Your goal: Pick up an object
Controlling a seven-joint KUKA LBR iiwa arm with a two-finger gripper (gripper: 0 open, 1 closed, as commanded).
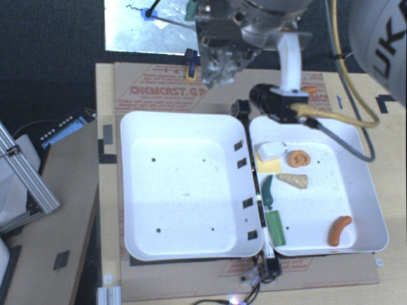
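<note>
left bin (181,192) bare. gripper (218,68) up high over worktop (82,170) behind bins, finger state can't tell. right bin (356,189): green piece (275,226), white block (271,150) on yellow block (268,166), orange ring (299,159), tan wedge (293,180), orange sausage (339,230) near front right.

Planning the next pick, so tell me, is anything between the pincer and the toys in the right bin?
Nothing visible blocks the way. The pincer hangs above the bench behind the bins, while the orange sausage, the green piece and the round orange piece lie uncovered in the right bin. The black mount sits at that bin's far rim.
</note>
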